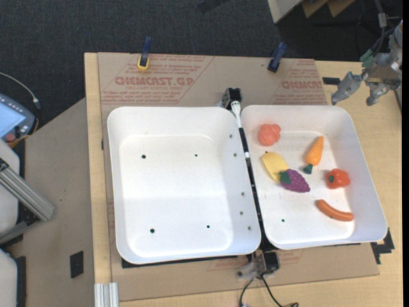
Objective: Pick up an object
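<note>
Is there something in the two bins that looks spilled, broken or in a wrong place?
Nothing stands out. The toy foods lie loose but whole inside the right bin: peach, carrot, pepper, sausage. Only the grapes lie against the yellow piece.

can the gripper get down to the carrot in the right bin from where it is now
Probably yes. The gripper hangs beyond the right bin's far corner, and the carrot lies alone on the bin floor, apart from the other toys.

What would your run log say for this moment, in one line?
phase: pre-grasp | gripper: open, above right bin far corner | holding: nothing | toys: six in bin
</note>
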Robot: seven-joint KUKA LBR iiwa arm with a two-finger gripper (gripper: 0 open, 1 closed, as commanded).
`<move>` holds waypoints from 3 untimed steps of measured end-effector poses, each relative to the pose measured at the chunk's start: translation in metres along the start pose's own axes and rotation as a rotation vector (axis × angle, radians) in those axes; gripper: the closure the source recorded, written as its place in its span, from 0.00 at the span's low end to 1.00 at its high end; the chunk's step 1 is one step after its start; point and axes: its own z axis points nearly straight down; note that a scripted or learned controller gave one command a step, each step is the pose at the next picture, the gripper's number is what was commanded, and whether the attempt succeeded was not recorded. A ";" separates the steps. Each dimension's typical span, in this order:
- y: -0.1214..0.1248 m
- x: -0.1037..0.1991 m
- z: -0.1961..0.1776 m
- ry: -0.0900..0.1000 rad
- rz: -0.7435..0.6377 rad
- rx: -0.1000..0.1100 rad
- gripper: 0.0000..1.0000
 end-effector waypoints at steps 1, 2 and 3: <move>-0.051 0.010 0.095 0.004 0.002 0.012 0.00; -0.071 0.058 0.185 0.005 -0.003 0.008 0.00; -0.068 0.054 0.169 -0.002 0.000 -0.004 1.00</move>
